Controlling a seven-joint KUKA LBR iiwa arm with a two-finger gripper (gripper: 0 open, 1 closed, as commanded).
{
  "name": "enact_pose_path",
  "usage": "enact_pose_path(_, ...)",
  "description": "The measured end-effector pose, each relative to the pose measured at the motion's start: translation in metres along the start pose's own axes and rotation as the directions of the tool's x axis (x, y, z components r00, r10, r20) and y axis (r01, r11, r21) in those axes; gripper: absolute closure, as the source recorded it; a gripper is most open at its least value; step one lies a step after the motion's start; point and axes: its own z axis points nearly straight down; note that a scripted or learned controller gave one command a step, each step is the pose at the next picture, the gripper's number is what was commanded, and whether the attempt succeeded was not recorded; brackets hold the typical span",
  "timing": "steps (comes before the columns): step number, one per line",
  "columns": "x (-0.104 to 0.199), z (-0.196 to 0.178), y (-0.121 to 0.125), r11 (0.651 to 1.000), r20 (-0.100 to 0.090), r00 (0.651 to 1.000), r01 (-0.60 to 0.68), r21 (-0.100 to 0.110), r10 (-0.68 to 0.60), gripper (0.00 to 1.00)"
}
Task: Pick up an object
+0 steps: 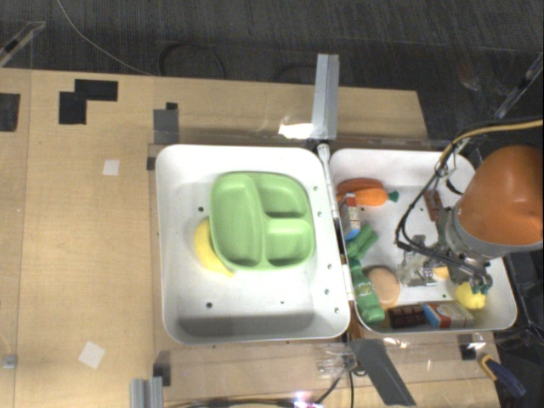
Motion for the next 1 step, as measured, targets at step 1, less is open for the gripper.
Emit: enact_pose_path(1, -0.0276, -0.1288, 0.0032, 0.976, -0.025, 0.976, 0.217, -0.010, -0.218, 1.00)
